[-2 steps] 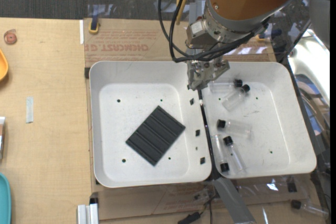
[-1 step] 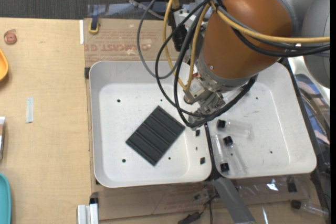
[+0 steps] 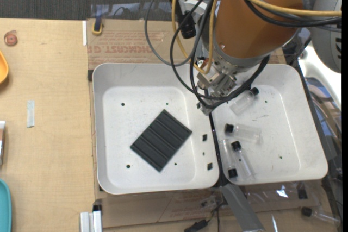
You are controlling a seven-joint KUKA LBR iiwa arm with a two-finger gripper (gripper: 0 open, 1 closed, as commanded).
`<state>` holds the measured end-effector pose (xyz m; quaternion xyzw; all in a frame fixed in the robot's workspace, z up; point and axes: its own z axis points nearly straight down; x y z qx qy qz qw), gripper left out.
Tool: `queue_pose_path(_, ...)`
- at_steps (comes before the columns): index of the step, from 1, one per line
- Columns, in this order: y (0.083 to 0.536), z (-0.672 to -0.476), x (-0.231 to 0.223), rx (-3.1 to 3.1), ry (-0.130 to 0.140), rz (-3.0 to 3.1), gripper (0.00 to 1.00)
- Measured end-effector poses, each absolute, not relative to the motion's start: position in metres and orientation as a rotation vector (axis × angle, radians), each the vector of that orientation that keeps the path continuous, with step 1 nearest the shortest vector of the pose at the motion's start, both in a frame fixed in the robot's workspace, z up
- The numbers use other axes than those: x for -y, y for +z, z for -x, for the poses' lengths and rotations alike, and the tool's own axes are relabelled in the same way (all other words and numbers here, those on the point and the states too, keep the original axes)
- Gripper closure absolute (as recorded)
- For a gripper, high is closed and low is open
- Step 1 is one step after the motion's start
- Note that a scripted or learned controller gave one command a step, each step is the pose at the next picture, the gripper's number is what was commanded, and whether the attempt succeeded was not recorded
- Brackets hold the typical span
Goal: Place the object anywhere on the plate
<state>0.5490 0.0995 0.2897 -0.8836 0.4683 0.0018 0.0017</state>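
plate (image 3: 161, 139): left bin (image 3: 109, 171) | 4 vials (image 3: 242, 131): right bin (image 3: 310, 165) | cables (image 3: 179, 57) overhead

— What colours do you read?
— I see a dark grey ribbed plate (image 3: 161, 139) in the white left bin (image 3: 109, 117), and clear vials (image 3: 242, 130) with black caps.
— The arm?
— Orange band (image 3: 255, 5), grey above.

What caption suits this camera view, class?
Arm hangs over clear vials in the right bin; dark ribbed plate lies in the left bin.
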Motion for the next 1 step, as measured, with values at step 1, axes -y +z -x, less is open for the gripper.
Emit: queue_pose_path(1,0.2896,-0.549,-0.0993,-1.469,0.006,2.773,0.0)
